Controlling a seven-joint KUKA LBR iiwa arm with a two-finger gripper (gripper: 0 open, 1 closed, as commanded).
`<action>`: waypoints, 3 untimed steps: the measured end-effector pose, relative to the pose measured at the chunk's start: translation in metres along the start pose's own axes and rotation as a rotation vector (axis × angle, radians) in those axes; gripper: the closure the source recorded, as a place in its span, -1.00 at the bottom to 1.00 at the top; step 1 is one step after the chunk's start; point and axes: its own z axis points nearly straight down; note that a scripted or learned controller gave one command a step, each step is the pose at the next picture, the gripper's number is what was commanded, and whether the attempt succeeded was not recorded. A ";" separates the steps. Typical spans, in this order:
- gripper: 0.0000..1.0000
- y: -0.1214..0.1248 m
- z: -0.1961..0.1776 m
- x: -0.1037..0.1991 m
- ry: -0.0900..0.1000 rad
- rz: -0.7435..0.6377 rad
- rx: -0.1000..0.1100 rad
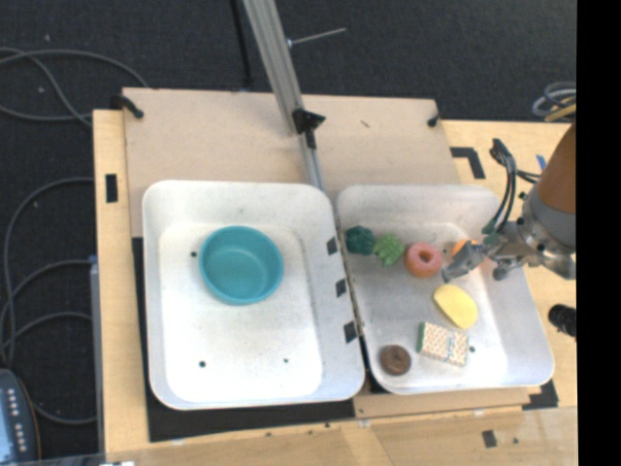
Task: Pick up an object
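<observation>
My gripper (pixel 481 261) hangs over the right side of the right bin (pixel 514 352), open, with nothing between its fingers. A small orange piece (pixel 456 249) lies just by its left finger. A pink ring (pixel 423 259) sits to the left of the gripper, and a yellow oval object (pixel 455 306) lies just below it. Further left are a light green object (pixel 390 249) and a dark green one (pixel 360 240). A patterned packet (pixel 443 343) and a brown disc (pixel 394 359) lie near the bin's front edge.
The left bin (pixel 175 357) holds a teal bowl (pixel 242 264). A metal pole (pixel 277 56) slants down to the gap between the bins at the back. Cables run along the arm (pixel 553 197) at the right.
</observation>
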 end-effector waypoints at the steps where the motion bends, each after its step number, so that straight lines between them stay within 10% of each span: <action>1: -1.00 0.000 0.000 0.000 0.000 0.001 0.000; 3: -1.00 -0.007 0.106 -0.010 -0.004 0.006 0.002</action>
